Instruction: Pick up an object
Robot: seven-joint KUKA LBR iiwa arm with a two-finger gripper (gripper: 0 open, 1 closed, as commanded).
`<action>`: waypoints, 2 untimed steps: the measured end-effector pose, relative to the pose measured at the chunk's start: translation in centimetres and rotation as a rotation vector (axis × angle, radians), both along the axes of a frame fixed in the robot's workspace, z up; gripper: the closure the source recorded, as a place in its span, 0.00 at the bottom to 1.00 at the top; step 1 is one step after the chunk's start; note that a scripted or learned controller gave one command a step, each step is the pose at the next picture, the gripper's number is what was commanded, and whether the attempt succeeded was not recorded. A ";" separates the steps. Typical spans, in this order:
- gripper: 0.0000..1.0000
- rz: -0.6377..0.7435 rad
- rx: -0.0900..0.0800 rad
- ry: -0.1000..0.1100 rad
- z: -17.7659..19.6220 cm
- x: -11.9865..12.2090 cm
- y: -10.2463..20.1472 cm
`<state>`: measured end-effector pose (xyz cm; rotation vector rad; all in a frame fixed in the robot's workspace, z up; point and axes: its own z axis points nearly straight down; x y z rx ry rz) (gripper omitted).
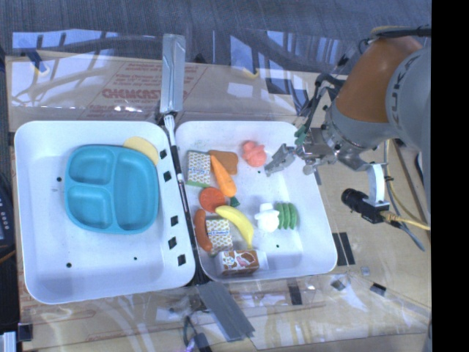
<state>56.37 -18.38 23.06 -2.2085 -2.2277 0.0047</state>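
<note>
The right bin holds several toy foods: a pink piece, a carrot, a brown bread slice, a tomato, a banana, a white piece, a green pea pod, a red sausage, two printed packets and a brown box. My gripper hangs over the bin's upper right part, just right of the pink piece. It is open, with nothing between its fingers.
The left bin carries a blue divided tray and a yellow piece at the tray's upper right corner. A black divider runs between the bins. The arm's cables hang beside the right bin.
</note>
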 end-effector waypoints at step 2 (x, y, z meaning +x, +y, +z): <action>0.00 0.121 -0.001 -0.004 -13.9 4.3 -2.5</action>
